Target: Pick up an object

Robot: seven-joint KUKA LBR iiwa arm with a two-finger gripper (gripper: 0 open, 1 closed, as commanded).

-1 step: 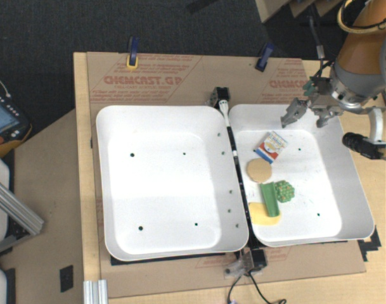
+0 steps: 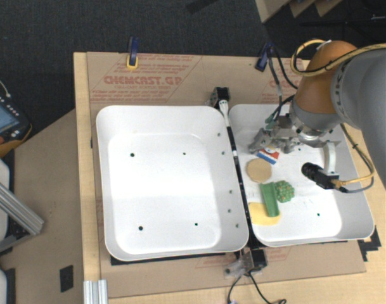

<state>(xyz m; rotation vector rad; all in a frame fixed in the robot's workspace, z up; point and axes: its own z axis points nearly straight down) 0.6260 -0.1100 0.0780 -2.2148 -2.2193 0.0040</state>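
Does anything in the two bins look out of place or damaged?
Nothing stands out. The small objects, a tan round disc, a green knobbly ball and a green stick on a yellow piece, cluster in the right white bin, undamaged.

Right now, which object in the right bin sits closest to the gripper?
The small red, white and blue flat piece, right below the gripper; the tan round disc lies farther toward the bin's front.

I can read big red letters on the brown cardboard sheet point(image 2: 148, 75) under the bins. They look like "CHEMCAST GP". Smaller red words sit below them, but they are too blurry for me to read.
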